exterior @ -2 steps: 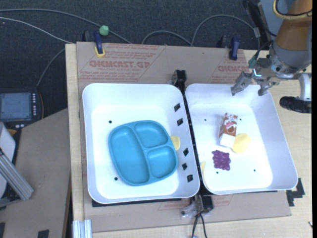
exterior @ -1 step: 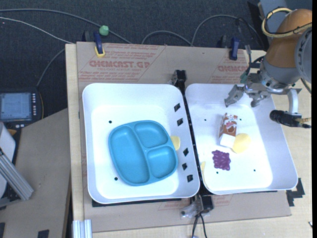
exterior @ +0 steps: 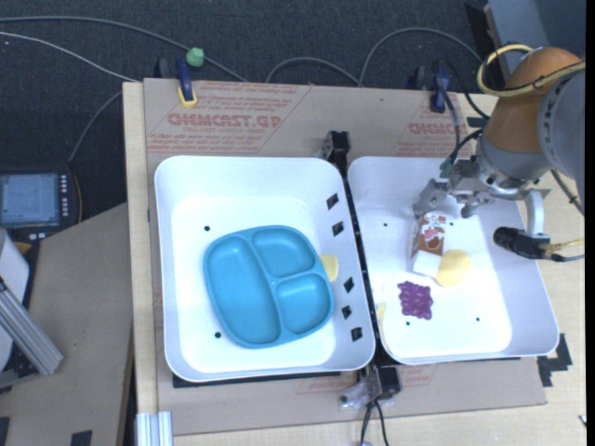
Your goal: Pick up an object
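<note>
Currently the end effector (exterior: pixel 449 196) hangs low in the right bin (exterior: pixel 521 328), just above a brown-and-white packet (exterior: pixel 430 237); whether it is apart or together I cannot tell. Best to centre squarely over the packet, clear of the yellow piece (exterior: pixel 454 268), before clamping
</note>
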Tool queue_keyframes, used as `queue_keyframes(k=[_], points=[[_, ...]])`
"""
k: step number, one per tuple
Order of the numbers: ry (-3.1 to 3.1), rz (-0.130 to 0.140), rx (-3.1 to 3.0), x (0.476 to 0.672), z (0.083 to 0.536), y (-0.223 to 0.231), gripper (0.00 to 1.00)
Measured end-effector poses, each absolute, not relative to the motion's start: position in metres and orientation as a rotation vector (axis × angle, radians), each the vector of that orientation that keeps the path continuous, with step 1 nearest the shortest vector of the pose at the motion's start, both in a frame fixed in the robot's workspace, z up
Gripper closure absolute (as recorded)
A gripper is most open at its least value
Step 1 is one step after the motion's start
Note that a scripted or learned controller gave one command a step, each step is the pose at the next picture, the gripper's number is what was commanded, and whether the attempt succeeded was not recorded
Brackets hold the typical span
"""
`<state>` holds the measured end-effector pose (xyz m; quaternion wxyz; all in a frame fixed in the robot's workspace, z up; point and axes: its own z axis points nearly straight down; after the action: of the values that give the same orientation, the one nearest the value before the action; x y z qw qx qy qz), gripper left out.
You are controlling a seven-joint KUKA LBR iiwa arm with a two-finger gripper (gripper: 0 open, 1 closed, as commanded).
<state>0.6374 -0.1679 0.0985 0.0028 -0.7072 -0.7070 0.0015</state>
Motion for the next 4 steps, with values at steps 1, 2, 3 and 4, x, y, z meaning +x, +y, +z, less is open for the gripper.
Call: queue_keyframes(k=[1, 2, 3, 4], points=[[-2.222, -0.002, -2.221, 0.64, 0.113, -0.168, 1.0], [-2.226, -0.006, -2.223, 0.637, 0.16, -0.163, 1.0], [-2.225, -0.005, -2.223, 0.633, 0.205, -0.164, 1.0], [-2.227, -0.006, -2.224, 0.634, 0.259, -0.164, 1.0]])
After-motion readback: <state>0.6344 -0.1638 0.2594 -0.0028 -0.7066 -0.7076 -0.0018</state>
